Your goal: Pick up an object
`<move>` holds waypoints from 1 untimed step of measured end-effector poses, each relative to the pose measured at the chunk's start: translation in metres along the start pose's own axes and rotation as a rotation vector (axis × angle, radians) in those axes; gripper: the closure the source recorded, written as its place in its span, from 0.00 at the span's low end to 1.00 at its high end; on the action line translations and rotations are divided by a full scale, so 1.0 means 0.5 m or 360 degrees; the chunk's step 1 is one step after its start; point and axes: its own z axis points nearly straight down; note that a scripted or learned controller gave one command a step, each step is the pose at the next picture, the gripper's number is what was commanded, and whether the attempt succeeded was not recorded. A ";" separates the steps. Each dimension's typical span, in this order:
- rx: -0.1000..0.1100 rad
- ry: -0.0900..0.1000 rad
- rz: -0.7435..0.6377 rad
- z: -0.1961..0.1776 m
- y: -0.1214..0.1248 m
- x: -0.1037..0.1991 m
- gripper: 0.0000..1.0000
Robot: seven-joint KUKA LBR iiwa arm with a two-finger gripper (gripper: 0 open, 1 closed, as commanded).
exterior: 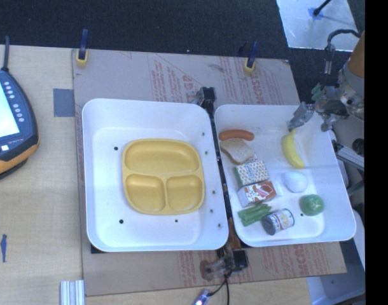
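Hovering near the upper right corner of the right-hand shallow white bin (346,224), the robot's hand (313,114) sat above the bin's rim with nothing between its fingers, and whether they were spread or closed could not be told from this slanted view. The step in hand looked like the approach, before any descent onto an object.

The candidates all lay in that right bin. Nearest the hand was a yellow plastic banana (293,150), lying lengthwise just below it. Further left were a brown sausage (236,134), a slice of toy bread (238,150) touching it from below, and two small printed cartons (252,171), one under the other. Toward the bin's near edge lay a white egg-shaped object (296,182), a round green ball-like item (311,204), a green vegetable piece (254,213) and a small labelled can on its side (278,222), the last two touching.

The left white bin (95,170) held a yellow divided plastic tray (163,175), well apart from the hand.

The next move probably called for lowering over the banana, with the fingers set across its narrow width, and staying clear of the bin wall close beside it.
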 end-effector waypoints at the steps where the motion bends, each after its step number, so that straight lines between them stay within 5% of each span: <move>1: 0.0006 0.0000 -0.0002 0.242 0.027 -0.023 0.00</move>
